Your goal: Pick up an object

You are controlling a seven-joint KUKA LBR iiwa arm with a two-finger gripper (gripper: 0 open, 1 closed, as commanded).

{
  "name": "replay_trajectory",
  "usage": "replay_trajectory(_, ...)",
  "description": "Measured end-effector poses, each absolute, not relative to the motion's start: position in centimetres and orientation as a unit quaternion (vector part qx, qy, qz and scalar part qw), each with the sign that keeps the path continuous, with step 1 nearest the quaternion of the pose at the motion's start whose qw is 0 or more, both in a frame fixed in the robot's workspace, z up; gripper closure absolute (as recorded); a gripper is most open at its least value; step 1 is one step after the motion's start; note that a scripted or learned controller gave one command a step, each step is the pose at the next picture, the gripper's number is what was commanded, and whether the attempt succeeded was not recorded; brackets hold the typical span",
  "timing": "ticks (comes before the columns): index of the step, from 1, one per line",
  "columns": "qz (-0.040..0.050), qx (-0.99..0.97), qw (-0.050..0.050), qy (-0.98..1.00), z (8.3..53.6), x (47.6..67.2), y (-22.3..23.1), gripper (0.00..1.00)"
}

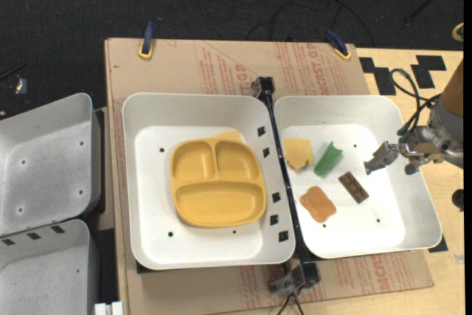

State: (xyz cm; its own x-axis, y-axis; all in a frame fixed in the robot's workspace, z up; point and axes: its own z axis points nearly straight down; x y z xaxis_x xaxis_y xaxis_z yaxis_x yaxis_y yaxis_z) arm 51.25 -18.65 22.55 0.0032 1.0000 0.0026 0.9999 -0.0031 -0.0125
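Orange piece point(318, 203); brown bar point(353, 187) diagonal, upper-left to lower-right.

Arm point(451, 111) cut off by right edge, only the wrist end and a bit of orange band in frame. Claw point(385, 157) small and dark over the right bin point(391, 236); finger gap can't be read. Yellow divided tray point(218, 182) covers part of a yellow flat thing point(230, 136) at its far edge, what it is unclear. Spare white trays point(44, 151) at left cropped by frame. Worktop point(192, 66) front edge cut off.
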Motion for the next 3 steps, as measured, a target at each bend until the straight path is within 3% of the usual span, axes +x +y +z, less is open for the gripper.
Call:
replay_trajectory(1,0.0004,-0.707,0.000,-0.707,23.2,51.5,-18.6,0.00)
replay_trajectory(3,0.0014,-0.708,0.003,-0.706,13.8,50.6,-18.9,0.00)
